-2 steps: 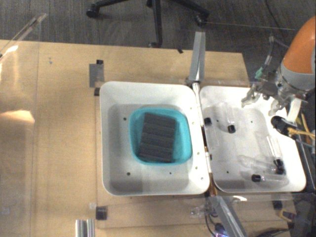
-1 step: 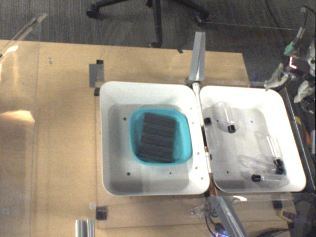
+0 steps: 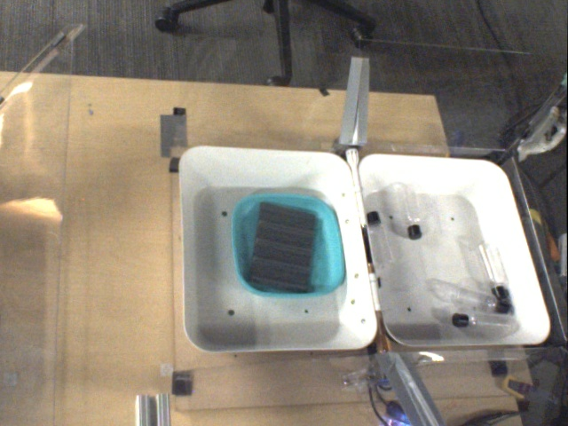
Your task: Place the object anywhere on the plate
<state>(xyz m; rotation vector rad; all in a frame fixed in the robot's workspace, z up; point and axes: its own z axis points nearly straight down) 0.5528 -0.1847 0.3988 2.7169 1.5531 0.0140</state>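
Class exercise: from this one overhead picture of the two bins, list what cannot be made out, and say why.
- Clear items in the right bin: see-through, outlines too faint to count.
- Dark block on the teal plate: blurred, material unclear.
- Metal fixture below the bins: cut off by the bottom edge.

Pale wooden worktop carries two shallow white plastic bins: left bin at nine o'clock, right bin at three. Black swivel-chair base stands at twelve.
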